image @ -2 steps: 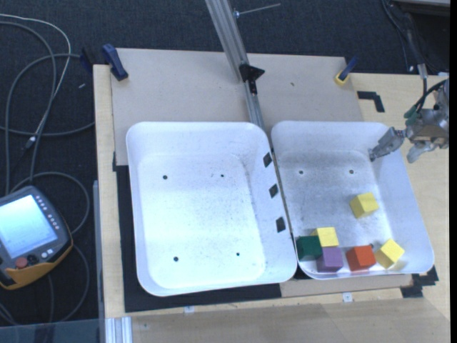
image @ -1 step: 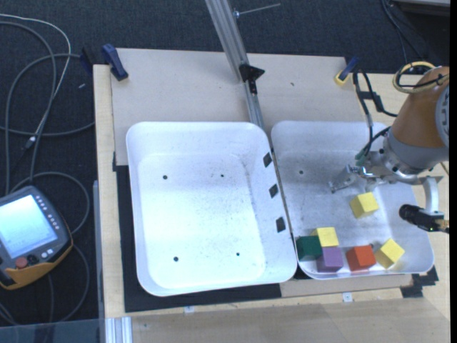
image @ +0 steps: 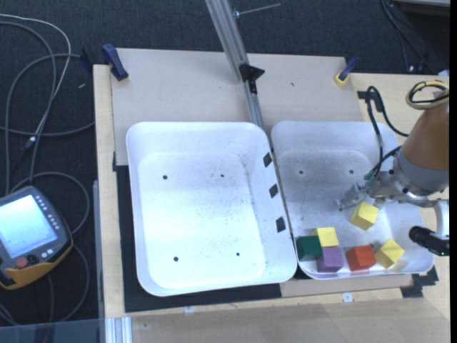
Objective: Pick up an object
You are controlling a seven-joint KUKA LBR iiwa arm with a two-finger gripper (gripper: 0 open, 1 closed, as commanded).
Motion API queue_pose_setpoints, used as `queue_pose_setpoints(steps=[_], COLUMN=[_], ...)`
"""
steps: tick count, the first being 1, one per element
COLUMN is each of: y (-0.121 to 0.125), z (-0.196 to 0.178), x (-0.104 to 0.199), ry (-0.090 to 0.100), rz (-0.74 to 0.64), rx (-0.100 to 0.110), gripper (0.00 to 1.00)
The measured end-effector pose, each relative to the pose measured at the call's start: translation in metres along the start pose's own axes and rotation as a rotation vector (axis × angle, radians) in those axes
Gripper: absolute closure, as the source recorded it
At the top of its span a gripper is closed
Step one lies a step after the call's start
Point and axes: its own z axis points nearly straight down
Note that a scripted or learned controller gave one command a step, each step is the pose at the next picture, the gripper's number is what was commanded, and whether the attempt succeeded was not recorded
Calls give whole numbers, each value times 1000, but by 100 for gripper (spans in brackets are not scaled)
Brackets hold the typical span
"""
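Several small blocks lie along the front edge of the right bin: a green cube, a yellow cube, a purple cube, a red cube and a yellow block. Another yellow cube sits tilted, apart from the row and further back. My gripper reaches in from the right, low in the right bin. Its metal tip is just above and to the left of the tilted yellow cube, very close to it. Whether the two touch is unclear.
The left bin stands beside the right one. A slanted aluminium pole runs from the top down to the gap between the bins. Black cables hang by the arm. A teach pendant lies at far left, off the bench.
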Motion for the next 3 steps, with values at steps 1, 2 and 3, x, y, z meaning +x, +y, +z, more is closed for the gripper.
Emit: queue_pose_setpoints(steps=[1, 2, 3], y=[3, 3, -31], z=[-11, -11, -3], x=[1, 1, 12], ry=[-1, -1, -1], rz=[-2, -2, -2], rx=[-7, -6, -3], gripper=[100, 0, 0])
